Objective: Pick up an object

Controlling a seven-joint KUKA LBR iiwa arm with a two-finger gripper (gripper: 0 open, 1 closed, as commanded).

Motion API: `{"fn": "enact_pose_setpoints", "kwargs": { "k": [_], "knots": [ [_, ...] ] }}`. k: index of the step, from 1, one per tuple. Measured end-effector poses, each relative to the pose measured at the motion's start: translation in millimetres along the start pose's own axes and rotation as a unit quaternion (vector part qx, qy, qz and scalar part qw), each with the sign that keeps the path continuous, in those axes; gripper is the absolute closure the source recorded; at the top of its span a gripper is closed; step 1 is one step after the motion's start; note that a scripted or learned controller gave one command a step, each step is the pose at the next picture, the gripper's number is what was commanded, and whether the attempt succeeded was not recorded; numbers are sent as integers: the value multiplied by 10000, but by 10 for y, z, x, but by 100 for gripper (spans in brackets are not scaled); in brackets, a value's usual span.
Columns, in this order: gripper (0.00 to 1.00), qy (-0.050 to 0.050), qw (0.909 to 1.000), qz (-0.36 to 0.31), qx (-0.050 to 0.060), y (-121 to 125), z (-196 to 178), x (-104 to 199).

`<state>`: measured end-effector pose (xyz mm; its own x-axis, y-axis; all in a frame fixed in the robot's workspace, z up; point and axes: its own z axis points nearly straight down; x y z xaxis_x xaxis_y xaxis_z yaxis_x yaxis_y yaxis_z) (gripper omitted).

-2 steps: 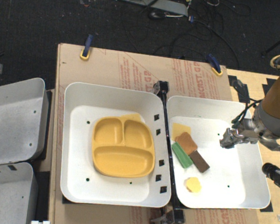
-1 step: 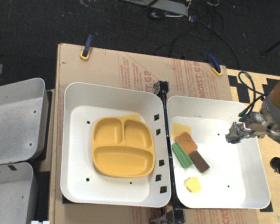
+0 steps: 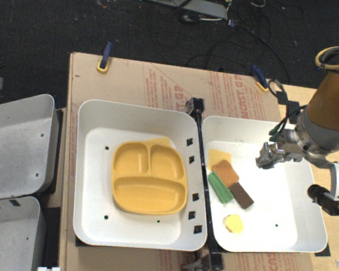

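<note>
The gripper (image 3: 266,159) hangs above the right bin (image 3: 279,235), right of the food pile; I cannot tell its state. The green block (image 3: 219,187) lies left in that bin, touching the brown bar (image 3: 241,195), long axes running upper-left to lower-right. A grab could nip both or slide off
</note>
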<state>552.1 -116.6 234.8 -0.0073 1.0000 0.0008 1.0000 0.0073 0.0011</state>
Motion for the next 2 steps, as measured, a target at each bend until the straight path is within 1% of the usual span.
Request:
{"fn": "enact_pose_setpoints", "kwargs": {
  "k": [1, 2],
  "knots": [
    [100, 5, 10000, -6, -2, 62, -70, 597],
    [100, 5, 10000, -3, 17, -17, 8, 1097]
  ]
}}
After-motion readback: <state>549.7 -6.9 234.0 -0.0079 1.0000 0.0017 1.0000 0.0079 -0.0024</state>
